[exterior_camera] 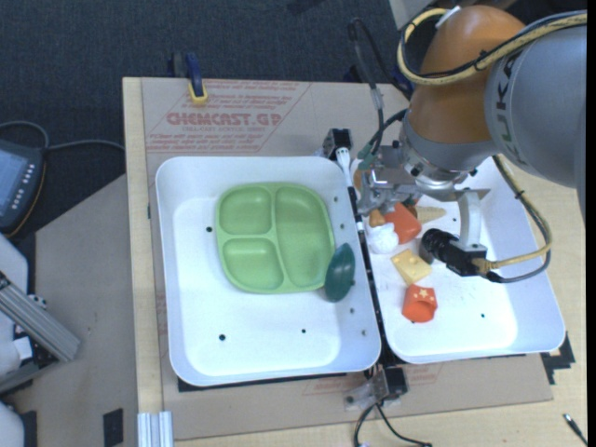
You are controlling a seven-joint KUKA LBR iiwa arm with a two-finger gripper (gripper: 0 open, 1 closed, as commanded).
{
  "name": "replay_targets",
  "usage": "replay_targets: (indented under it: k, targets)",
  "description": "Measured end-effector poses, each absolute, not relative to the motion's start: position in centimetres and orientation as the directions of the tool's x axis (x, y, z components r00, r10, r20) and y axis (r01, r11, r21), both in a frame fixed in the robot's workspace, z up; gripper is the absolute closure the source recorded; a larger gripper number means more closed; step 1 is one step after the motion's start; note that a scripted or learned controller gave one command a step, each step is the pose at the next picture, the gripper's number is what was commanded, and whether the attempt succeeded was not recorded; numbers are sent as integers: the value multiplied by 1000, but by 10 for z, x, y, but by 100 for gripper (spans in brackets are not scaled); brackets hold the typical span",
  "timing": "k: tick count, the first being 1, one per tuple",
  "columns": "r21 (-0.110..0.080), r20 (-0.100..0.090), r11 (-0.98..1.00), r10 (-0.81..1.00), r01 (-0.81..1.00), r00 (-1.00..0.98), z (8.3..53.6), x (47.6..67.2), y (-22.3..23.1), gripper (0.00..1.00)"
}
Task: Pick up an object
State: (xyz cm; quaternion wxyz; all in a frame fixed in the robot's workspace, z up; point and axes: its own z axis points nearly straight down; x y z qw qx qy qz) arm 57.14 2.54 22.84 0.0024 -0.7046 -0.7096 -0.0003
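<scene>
Evidently hunting a pick, the arm hangs its gripper [391, 194] low over the right bin [521, 329], just above the red piece [403, 223] among clustered toy foods, though its grip state I cannot tell.

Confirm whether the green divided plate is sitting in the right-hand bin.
No, the green divided plate lies in the left bin, with a dark green object at its right edge.

Blue-handled clamp [195, 76] on the brown board's [233, 115] far edge.
</scene>
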Motion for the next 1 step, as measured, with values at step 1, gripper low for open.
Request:
replay_targets:
  k: [1]
  targets:
    - [-1,0,-1,1000,1000,1,223,578,16,100]
